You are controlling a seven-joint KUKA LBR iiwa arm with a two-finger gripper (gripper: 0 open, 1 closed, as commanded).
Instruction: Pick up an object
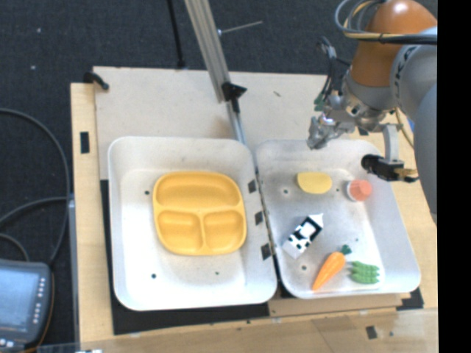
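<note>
A toy carrot (329,269) and a green toy (364,273) lie at the near edge of the right bin (394,223), well below the gripper (318,140). A black-and-white carton (304,235) sits between them and a yellow piece (314,182), which rests just below the fingertips. A pink piece (360,190) lies to its right. Whether the fingers are parted or closed, I cannot tell. The left bin (125,219) holds a yellow divided plate (199,212).

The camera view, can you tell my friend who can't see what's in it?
A grey robot arm reaches in from the right, its gripper above the far edge of the right bin, which holds a yellow piece, a pink piece, a black-and-white carton, a carrot and a green vegetable. The left bin holds a yellow divided tray.
</note>
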